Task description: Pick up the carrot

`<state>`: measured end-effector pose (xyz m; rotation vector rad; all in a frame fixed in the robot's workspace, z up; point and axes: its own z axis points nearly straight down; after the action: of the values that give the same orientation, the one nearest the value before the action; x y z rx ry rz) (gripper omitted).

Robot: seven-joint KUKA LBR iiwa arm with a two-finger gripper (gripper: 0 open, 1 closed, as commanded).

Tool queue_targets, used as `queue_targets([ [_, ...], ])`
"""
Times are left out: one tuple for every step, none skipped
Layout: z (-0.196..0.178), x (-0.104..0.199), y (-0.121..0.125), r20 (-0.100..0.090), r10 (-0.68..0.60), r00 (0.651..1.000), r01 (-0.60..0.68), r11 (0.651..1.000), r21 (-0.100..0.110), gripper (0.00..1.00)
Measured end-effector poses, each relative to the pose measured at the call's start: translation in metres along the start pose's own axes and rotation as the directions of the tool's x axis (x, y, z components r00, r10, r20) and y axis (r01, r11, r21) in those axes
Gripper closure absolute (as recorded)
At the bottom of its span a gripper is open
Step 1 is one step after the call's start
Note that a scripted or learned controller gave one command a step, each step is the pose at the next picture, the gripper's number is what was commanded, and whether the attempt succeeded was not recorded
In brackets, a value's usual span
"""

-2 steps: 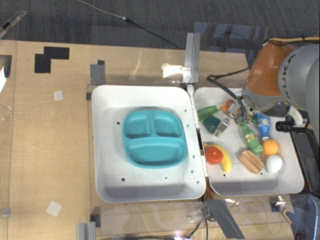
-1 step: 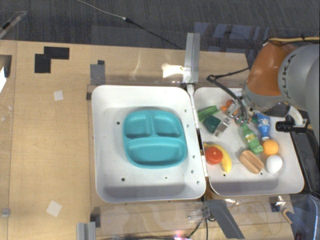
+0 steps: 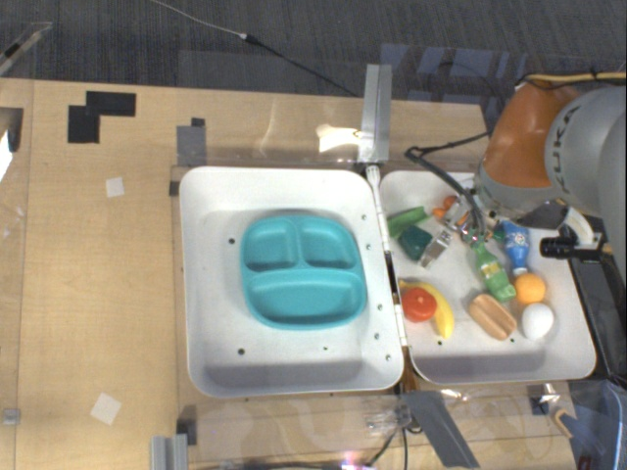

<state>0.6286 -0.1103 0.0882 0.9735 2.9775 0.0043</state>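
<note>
The carrot (image 3: 449, 204) shows as a small orange piece at the back of the right bin (image 3: 563, 360), mostly hidden by the wrist. My gripper (image 3: 437, 244) reaches down into that bin just in front and to the left of the carrot. Its tip sits beside a teal block (image 3: 414, 239) and a green vegetable (image 3: 405, 218). I see nothing held in the gripper.
The right bin also holds a green bottle (image 3: 493, 270), blue bottle (image 3: 515, 244), orange (image 3: 530, 288), egg (image 3: 537, 320), hot dog bun (image 3: 492, 317), tomato (image 3: 419, 304) and banana (image 3: 445, 318). In the left bin (image 3: 206, 360) lies a teal divided plate (image 3: 302, 269).
</note>
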Motion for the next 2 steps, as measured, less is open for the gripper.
queue_targets([
  [-0.104, 0.117, 0.021, 0.007, -0.066, 0.998, 0.066, 0.998, -0.009, 0.00],
  [-0.099, 0.030, 0.029, 0.001, -0.256, 0.967, 0.256, 0.967, 0.001, 0.00],
])
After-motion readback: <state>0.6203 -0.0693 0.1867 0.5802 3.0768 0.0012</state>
